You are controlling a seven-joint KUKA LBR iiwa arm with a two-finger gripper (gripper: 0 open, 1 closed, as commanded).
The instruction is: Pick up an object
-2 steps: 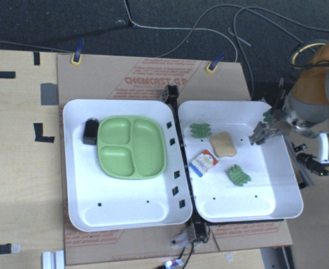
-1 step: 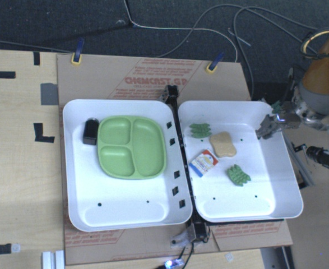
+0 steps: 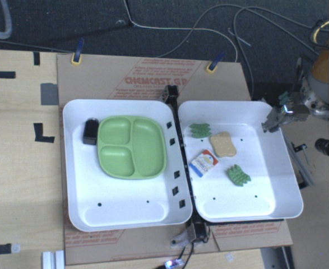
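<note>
Left bin (image 3: 74,167) holds a green plate (image 3: 132,147); right bin (image 3: 265,200) holds a packet (image 3: 203,163); gripper (image 3: 273,122) state unclear.

Grey arm (image 3: 315,97), orange band, seemingly dark claw (image 3: 272,123).

Two shallow white plastic bins (image 3: 77,150) (image 3: 276,167). Pale green divided plastic plate (image 3: 132,147); small black block (image 3: 90,131). Two dark green leafy pieces (image 3: 199,130) (image 3: 239,176); tan bread-like slab (image 3: 224,144); white packet with red and blue print (image 3: 203,163). Brown cardboard sheet with red lettering (image 3: 153,77).
</note>
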